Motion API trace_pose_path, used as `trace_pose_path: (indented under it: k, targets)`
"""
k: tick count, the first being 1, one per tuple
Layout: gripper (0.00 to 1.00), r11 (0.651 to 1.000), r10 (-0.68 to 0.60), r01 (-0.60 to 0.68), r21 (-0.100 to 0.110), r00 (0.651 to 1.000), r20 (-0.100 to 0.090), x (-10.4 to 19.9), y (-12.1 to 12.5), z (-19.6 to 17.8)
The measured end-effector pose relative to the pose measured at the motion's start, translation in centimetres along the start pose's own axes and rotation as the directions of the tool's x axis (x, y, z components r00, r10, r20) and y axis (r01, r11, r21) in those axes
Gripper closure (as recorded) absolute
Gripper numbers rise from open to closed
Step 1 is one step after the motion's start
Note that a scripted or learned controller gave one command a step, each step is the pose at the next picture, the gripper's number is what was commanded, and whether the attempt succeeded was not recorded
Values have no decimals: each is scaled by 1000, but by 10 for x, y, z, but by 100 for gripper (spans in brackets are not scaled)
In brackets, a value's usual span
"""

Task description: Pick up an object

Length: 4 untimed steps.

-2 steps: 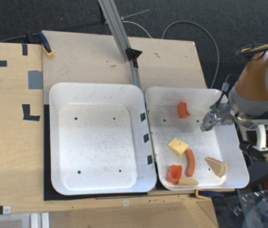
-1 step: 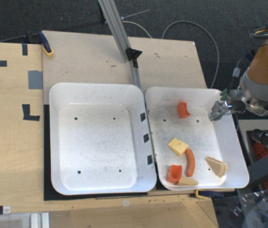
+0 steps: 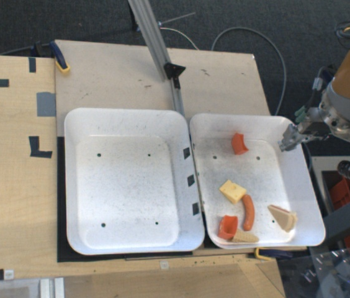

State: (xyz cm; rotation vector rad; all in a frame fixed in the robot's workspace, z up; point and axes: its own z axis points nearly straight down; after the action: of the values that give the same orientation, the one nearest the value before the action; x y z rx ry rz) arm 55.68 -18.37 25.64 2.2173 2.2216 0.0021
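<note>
The right bin (image 3: 212,129) holds several small food pieces. An orange-red block (image 3: 239,144) lies near its far side. A yellow cheese-like cube (image 3: 232,191) sits in the middle, with an orange sausage (image 3: 248,212) just right of it. A red chunk (image 3: 228,226) and a pale wedge (image 3: 246,236) lie at the near edge, and a tan wedge (image 3: 283,216) sits at the near right. My gripper (image 3: 288,139) hangs over the bin's far right corner, apart from all the pieces.
The left bin (image 3: 76,166) stands beside the right one. A slanted metal pole (image 3: 152,30) rises behind the bins. Cables (image 3: 274,48) run across the dark floor at the back. The arm's wrist (image 3: 339,110) reaches in from the right.
</note>
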Motion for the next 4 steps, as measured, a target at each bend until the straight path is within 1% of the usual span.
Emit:
trace_pose_path:
  k: [1,2,4]
  targets:
    - [100,1000,-4,4,5,1000,-2,53,2,14]
    - [100,1000,-6,6,4,1000,-3,113,5,9]
    - [100,1000,-5,5,5,1000,-2,218,11,2]
